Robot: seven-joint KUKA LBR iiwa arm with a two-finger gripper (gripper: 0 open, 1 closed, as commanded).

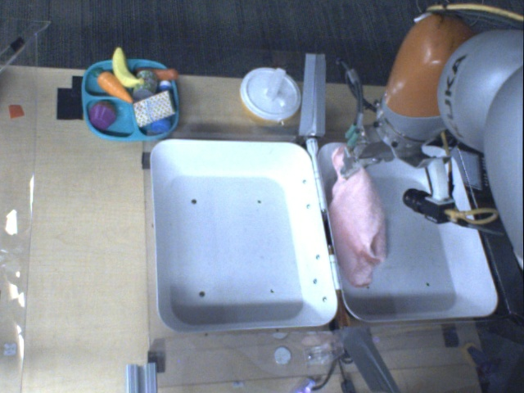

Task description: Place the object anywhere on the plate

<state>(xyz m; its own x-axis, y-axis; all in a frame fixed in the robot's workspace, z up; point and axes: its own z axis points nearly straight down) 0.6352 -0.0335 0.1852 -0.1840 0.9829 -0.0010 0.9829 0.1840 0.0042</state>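
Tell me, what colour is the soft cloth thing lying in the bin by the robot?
Pale pink. The cloth shows best in the camera view, against the right bin's left wall.

Blue divided tray [92, 127] holding toy food beyond left bin [237, 236]; lidded white cup [270, 94] beside it.

Dark carpet [205, 15], pale wooden bench [74, 244]

Left bin [237, 219] open; pink cloth [358, 223] alongside divider.
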